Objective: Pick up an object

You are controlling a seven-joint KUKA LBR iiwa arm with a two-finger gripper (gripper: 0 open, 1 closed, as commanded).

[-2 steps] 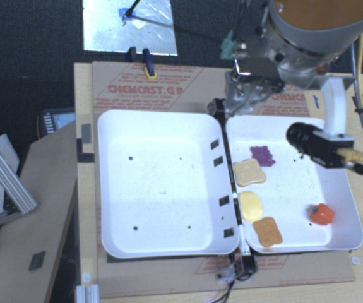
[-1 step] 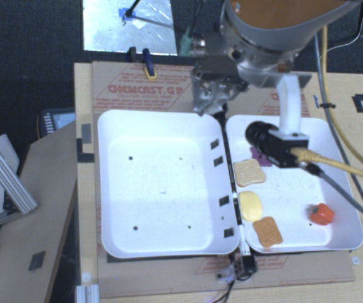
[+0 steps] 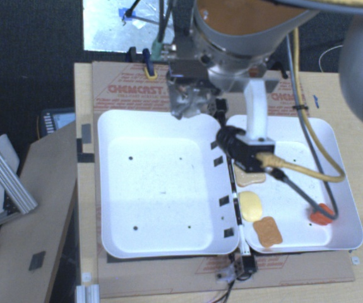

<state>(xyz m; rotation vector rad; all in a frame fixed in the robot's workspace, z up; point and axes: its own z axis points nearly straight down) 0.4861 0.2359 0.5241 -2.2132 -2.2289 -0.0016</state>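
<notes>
The pick looked not yet done. The pincer (image 3: 190,103) hung over the left bin's (image 3: 162,194) far rim. I could not tell whether it was apart or together, and saw no object held. The slice (image 3: 250,179), disc (image 3: 251,206), wafer (image 3: 269,231) and red piece (image 3: 321,215) lay in the right bin (image 3: 295,235).

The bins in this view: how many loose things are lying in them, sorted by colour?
tan piece, partly hidden: 1
yellow piece: 1
orange-brown piece: 1
red-orange piece: 1
Total: 4, all in the bin nearer the arm's side.
</notes>
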